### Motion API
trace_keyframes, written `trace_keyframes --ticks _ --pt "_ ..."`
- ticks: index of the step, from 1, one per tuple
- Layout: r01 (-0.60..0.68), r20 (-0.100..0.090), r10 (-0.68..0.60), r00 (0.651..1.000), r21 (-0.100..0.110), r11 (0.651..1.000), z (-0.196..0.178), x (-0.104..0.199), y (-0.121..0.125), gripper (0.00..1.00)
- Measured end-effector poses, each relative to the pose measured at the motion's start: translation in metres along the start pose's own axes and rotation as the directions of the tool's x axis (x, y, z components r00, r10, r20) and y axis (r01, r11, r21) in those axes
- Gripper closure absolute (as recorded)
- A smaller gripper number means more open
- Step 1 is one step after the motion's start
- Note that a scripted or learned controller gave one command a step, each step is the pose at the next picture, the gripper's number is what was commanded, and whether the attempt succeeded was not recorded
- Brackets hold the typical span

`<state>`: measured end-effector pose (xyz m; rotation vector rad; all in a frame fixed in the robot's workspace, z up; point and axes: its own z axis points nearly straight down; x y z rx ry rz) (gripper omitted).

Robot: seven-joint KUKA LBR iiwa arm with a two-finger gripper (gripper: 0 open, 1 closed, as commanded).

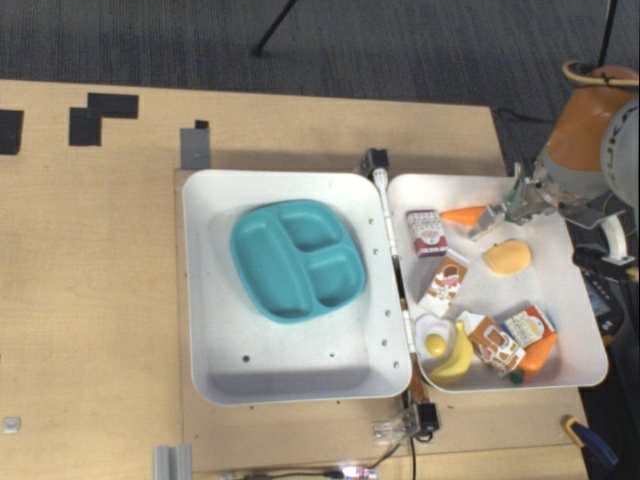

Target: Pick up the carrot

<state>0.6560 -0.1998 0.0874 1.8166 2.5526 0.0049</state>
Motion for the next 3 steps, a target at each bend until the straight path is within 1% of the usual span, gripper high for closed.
trace_keyframes --ticks 1,2,3 --pt "-0.063 -0.001 0.063 0.998 0.004 0.998 0.000 0.032 0.027 0.00" --pt "-0.185 -0.002 0.185 0.983 0.003 0.983 0.001 0.059 0.036 0.00" --pt "-0.176 -0.001 0.176 0.984 0.010 0.984 -0.011 0.059 0.036 1.00"
